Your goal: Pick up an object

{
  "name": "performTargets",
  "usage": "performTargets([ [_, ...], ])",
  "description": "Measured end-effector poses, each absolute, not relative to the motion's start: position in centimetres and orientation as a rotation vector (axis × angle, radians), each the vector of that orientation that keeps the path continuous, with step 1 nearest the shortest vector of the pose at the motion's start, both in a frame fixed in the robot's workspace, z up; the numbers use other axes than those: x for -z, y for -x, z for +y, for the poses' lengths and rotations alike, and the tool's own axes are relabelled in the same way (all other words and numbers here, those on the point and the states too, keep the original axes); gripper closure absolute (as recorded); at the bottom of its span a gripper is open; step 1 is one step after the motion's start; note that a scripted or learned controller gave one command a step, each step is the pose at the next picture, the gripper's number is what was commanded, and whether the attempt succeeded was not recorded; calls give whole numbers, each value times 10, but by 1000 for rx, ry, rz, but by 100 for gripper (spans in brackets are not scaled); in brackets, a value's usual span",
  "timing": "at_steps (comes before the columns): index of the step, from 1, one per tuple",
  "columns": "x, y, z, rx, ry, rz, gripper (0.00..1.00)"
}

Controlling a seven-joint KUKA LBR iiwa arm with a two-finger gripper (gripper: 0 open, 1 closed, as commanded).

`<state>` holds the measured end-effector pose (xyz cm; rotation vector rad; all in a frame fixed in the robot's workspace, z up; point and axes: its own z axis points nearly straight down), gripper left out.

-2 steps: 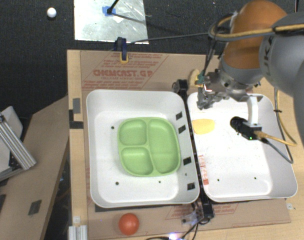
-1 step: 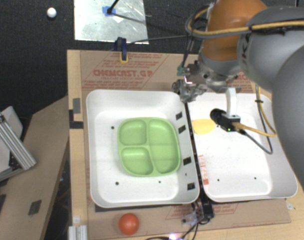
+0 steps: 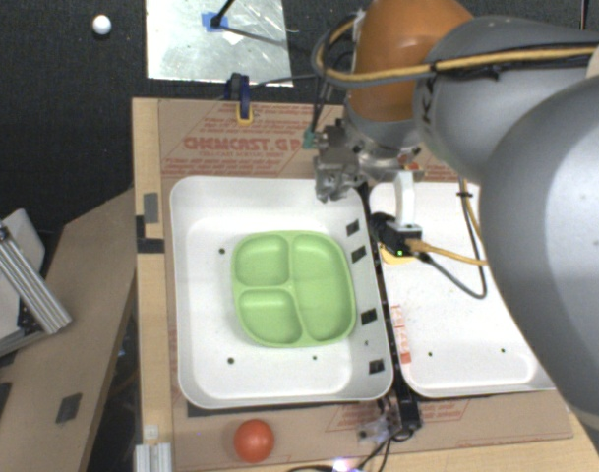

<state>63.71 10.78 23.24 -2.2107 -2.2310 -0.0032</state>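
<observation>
now, gripper (image 3: 330,187): above the left bin's (image 3: 196,264) far right corner; whether it grips anything, cannot tell
plate (image 3: 291,288): green, divided, flat in the left bin
ball (image 3: 253,440): orange, on the table (image 3: 456,426), just beside the left bin's near edge

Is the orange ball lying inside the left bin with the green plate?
No, the orange ball lies on the cardboard in front of the left bin.

A smooth, matt green plastic tray (image 3: 292,289) lies in a glossy white plastic bin (image 3: 196,293) on brown cardboard (image 3: 220,136).
</observation>
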Motion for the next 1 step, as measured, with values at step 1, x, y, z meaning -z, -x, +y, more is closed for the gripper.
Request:
performTargets([
  [1, -233, -637, 105, 2, 2216, -2228, 0],
])
